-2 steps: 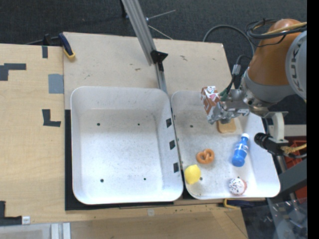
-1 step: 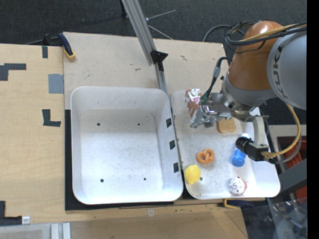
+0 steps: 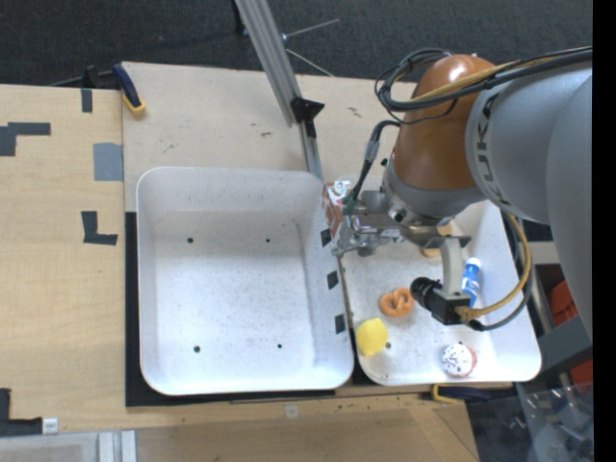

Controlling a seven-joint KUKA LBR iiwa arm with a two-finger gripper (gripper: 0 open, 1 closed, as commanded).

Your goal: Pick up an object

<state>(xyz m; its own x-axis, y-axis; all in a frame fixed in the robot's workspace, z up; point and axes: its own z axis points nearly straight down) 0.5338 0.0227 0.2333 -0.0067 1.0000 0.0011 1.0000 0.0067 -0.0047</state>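
The right bin (image 3: 500, 354) holds several small things: an orange ring-shaped piece (image 3: 396, 302), a yellow lump (image 3: 372, 336), a white speckled ball (image 3: 458, 358) and a blue and white tube (image 3: 471, 279). A small white and red item (image 3: 337, 198) sits at the bin's far left corner, by the wall shared with the left bin. My gripper (image 3: 358, 235) hangs low over the right bin's left side, just below and right of that small item. The wrist and the orange band (image 3: 438, 142) hide much of the bin's far half.
The left white bin (image 3: 154, 258) lies beside the right one, sharing a wall. A slanted metal pole (image 3: 279, 65) rises from behind the bins. A blue and yellow clamp (image 3: 130, 89) lies on the bench at far left. Black cables loop around the wrist.
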